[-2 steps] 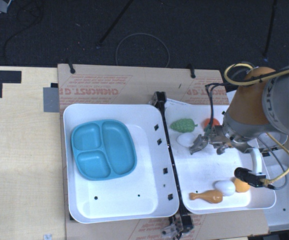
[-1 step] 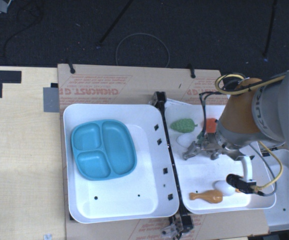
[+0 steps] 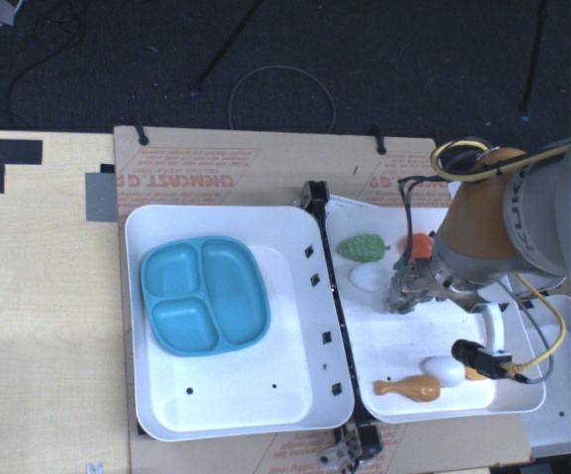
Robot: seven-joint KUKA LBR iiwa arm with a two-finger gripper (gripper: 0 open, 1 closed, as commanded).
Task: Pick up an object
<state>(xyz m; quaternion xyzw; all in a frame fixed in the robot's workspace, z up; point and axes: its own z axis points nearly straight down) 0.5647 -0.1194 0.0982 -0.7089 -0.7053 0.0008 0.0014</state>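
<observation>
Green object point(image 3: 363, 248) beside fingers point(image 3: 401, 297), drumstick point(image 3: 410, 390), blue plate point(image 3: 204, 294)

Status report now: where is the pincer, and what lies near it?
Pincer low in right bin. Green toy and orange piece close beside it. Drumstick toy apart, near front wall.

Both bins, the left bin point(image 3: 221, 403) and the right bin point(image 3: 384, 344), look like smooth, faintly glossy white plastic. The blue divided plate point(image 3: 204, 294) is smooth moulded plastic with a soft sheen. Just left of the gripper point(image 3: 402, 299), which looks like dull grey metal, the green piece point(image 3: 362, 248) has a rough, matt, bumpy surface. Below the jaws, the brown drumstick point(image 3: 410, 389) shines like glossy plastic. The bench panel point(image 3: 266, 166) looks like matt printed cardboard.
</observation>
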